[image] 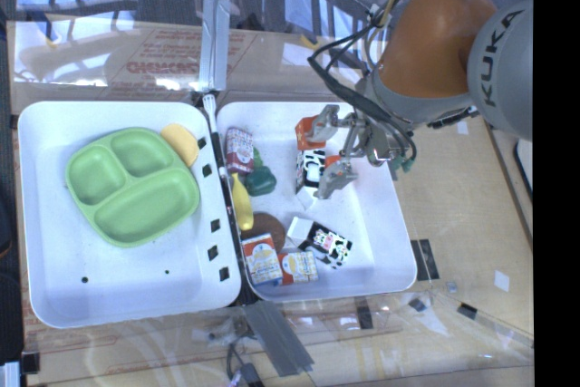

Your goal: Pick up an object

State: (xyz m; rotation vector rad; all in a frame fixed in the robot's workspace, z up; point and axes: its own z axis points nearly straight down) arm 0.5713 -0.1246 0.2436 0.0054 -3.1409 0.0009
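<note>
Two white bins sit side by side on the tabletop. We see the gripper (pixel 332 149) low in the right bin (pixel 385 231), its jaws spread wide astride a cow-patterned carton (pixel 311 169), beside an orange carton (pixel 311 131). The left bin (pixel 45 222) holds a green plate (pixel 132 185).

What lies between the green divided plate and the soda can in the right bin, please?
In the camera view, a yellow lemon-like piece rests beside the green divided plate, then the bins' shared rims come before the soda can.
</note>
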